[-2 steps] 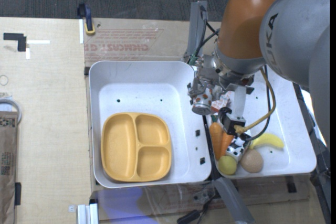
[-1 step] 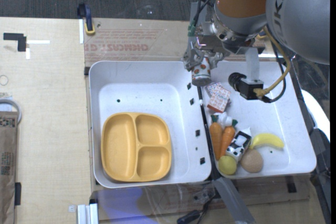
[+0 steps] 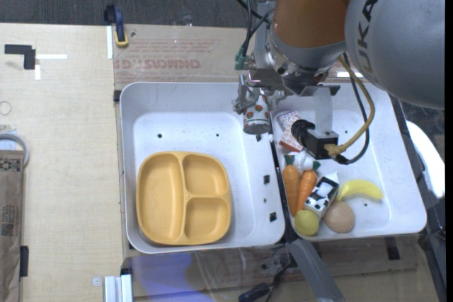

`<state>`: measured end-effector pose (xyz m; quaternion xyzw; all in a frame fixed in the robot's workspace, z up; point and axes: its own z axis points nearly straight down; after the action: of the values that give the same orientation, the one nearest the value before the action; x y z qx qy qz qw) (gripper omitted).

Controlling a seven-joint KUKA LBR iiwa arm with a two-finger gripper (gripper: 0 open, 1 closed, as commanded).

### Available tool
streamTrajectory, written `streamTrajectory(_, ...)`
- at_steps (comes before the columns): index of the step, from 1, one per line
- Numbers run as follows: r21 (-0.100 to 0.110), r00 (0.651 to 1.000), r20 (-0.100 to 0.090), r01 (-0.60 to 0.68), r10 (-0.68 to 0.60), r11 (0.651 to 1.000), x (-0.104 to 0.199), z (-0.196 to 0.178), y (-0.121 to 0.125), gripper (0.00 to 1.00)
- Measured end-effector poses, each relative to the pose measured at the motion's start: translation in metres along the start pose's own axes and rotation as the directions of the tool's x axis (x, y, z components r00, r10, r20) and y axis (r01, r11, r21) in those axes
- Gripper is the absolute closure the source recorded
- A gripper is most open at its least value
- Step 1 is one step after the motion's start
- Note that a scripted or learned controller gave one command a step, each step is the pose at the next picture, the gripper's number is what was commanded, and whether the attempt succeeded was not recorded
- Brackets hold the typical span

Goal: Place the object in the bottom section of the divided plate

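A yellow divided plate lies in the left bin, with one long section on its left and two smaller ones on its right, all bare. My gripper hangs over the divider between the two bins, above and to the right of the plate. It is shut on a small can with a red and white label. The can stands roughly upright between the fingers, above the left bin's right edge. The grey arm and its orange band cover the back of the right bin.
The right bin holds two carrots, a banana, a yellow-green fruit, a brown round item, a black and white block and a red and white packet. Cardboard lies behind the left bin.
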<state>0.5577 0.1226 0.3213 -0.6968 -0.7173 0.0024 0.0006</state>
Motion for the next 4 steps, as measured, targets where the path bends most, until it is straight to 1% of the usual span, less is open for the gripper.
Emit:
streamTrajectory(1, -0.001, 0.996, 0.000, 0.087, -0.087, 0.996, 0.039, 0.031, 0.052, 1.00)
streamTrajectory(2, -0.003, 0.990, 0.001, 0.138, -0.138, 0.990, 0.098, -0.014, 0.092, 1.00)
streamTrajectory(3, 0.001, 0.979, 0.000, 0.206, -0.206, 0.979, 0.062, 0.117, 0.039, 1.00)
streamTrajectory(4, -0.007, 0.995, -0.002, 0.098, -0.098, 0.995, 0.095, 0.205, 0.045, 1.00)
